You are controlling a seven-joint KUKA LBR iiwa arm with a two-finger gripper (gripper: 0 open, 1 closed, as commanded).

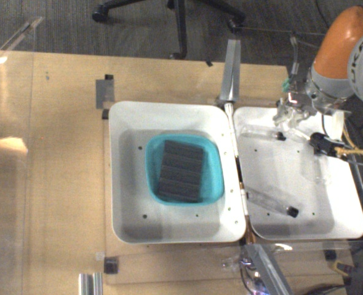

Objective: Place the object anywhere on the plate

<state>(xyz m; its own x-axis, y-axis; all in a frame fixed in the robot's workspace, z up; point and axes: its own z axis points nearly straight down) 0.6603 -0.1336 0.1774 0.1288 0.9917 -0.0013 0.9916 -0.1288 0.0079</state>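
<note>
A turquoise plate sits in the middle of the left bin. A dark grey ribbed block lies flat on the plate, covering most of its centre. My gripper hangs over the far edge of the right bin, well to the right of the plate and apart from the block. Nothing shows between it and the bin floor.
A clear tube with a black cap lies near the front of the right bin. A black cable plug juts from the wrist. A metal post stands behind the seam between the bins.
</note>
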